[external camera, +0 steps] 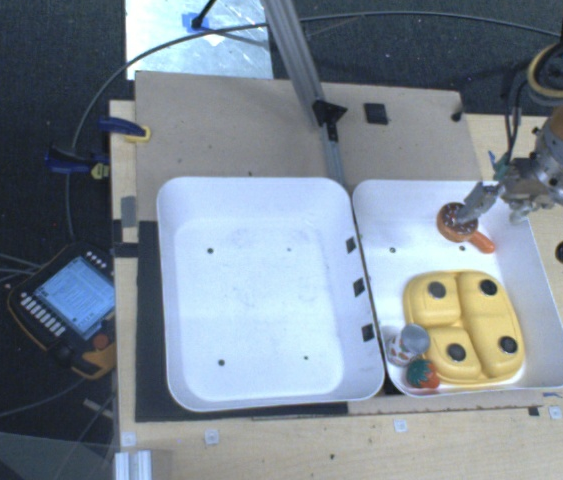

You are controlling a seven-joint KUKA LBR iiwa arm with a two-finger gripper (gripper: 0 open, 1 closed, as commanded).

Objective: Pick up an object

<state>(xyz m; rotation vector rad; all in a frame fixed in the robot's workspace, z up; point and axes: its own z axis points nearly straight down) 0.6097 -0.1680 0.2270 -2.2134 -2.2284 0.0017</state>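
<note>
Tabletop carried two white bins (261,193); your gripper (480,200) reached beside the yellow tray (464,328), poised over a small brown-orange object (456,223), likely to grasp it. Finger spacing: cannot tell.

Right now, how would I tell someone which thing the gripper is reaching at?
Look in the right-hand white bin, at its far end away from the big yellow four-lobed tray. The gripper sits over a small brown round object with an orange handle. It lies alone, unlike the small clutter beside the tray.
</note>
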